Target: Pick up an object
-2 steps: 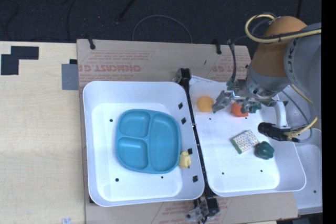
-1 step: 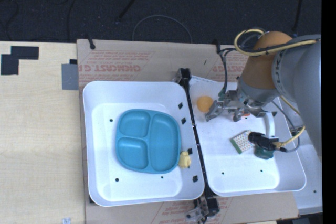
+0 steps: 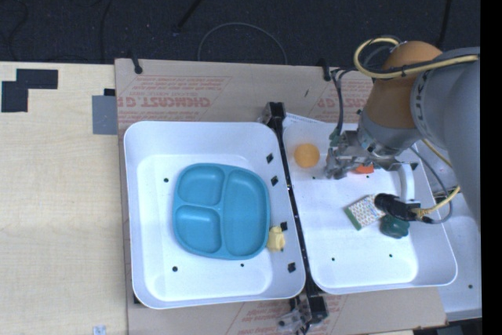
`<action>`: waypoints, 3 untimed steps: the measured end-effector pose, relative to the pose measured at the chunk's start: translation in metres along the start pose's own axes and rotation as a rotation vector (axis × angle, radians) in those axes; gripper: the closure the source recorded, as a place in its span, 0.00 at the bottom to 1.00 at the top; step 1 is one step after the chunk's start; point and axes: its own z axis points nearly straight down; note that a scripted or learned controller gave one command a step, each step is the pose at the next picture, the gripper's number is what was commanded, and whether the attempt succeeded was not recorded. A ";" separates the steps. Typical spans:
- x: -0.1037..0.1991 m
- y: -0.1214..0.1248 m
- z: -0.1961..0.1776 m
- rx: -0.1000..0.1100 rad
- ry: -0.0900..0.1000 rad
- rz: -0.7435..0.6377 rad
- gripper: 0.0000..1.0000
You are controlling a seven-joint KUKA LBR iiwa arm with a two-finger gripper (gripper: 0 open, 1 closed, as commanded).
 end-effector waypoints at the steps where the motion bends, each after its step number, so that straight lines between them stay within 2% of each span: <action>1: -0.002 0.003 -0.043 -0.006 -0.001 -0.001 1.00; 2: -0.003 0.003 -0.096 -0.007 -0.001 -0.004 1.00; 3: 0.051 -0.001 -0.110 -0.003 0.001 -0.008 1.00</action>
